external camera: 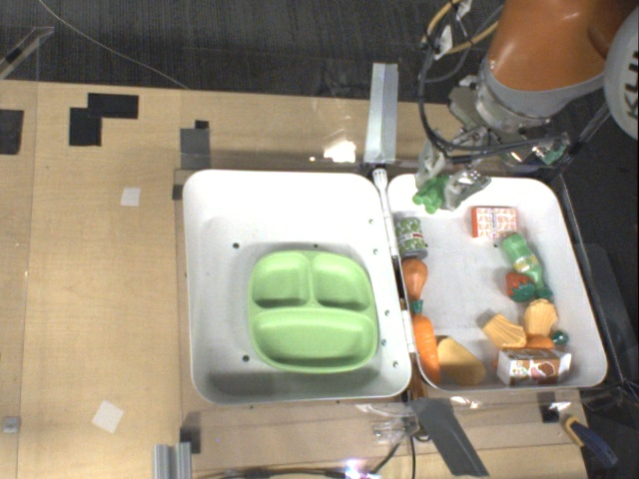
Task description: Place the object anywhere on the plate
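My fingers (439, 190) were clamped on one green toy (428, 196) above the right bin's (576, 257) far-left corner; one green plate (314, 309) lay in the left bin (210, 267). No label was readable.

The bench (90, 297) looks like pale wood under a clear glossy sheet that catches glare. Both bins, the left bin (215, 218) and the right bin (454, 267), look like smooth white plastic with a soft sheen. The green plate (313, 309) seems matt moulded plastic. The upright bar (381, 113) at the far side reads as brushed metal. The arm's orange band (549, 28) is smooth and slightly glossy.
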You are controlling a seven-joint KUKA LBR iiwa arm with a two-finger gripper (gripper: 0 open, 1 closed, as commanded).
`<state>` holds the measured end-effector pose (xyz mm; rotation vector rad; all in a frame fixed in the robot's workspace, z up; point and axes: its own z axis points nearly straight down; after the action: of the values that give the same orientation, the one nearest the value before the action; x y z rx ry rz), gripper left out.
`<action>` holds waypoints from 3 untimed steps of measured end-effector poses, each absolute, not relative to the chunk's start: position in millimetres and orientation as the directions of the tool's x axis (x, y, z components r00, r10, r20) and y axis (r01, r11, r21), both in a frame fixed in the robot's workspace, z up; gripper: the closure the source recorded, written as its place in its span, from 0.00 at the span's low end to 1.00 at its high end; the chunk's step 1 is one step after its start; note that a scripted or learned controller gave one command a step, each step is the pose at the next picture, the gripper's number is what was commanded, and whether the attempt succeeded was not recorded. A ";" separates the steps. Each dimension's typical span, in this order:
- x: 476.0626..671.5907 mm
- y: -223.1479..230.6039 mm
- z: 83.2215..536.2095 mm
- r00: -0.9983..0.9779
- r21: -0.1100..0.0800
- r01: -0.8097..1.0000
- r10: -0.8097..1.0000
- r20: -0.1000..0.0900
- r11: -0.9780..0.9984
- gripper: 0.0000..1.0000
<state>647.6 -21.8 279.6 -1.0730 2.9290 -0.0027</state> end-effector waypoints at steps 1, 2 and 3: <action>576.5 47.5 285.3 -0.705 -0.005 -0.709 -0.709 -0.011 0.705 1.00; 522.2 -7.4 192.7 -0.631 -0.001 -0.776 -0.776 -0.003 0.631 1.00; 507.5 45.2 191.8 -0.695 -0.003 -0.719 -0.719 -0.008 0.695 1.00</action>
<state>507.5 45.2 191.8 -1.2236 2.8841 0.0006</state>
